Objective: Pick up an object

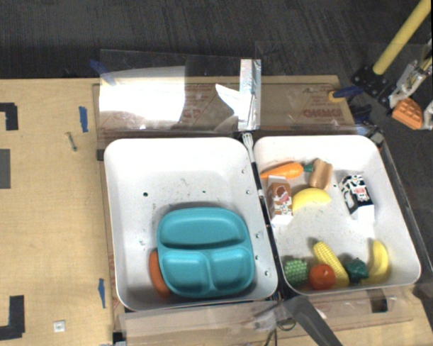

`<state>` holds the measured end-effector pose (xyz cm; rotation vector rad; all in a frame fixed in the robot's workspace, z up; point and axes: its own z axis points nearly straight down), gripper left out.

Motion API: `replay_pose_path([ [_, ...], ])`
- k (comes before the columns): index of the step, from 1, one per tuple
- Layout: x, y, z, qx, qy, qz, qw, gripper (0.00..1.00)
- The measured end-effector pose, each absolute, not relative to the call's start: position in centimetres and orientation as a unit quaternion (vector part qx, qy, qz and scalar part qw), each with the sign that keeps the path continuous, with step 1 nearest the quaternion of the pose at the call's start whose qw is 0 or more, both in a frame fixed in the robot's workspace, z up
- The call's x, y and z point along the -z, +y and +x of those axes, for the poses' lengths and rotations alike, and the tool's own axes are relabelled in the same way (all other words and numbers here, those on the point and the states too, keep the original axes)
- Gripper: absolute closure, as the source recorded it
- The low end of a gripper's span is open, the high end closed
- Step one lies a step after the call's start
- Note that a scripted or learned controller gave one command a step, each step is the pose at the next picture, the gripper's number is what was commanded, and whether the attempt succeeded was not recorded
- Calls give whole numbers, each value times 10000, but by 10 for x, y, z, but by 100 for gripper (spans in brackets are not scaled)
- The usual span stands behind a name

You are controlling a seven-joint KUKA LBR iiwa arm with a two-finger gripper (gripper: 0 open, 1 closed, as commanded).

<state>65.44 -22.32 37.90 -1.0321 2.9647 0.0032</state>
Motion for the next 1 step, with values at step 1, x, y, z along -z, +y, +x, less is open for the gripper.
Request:
replay_pose_path([
  [1,-392,-222,657,7,9447,-3278,68,100],
])
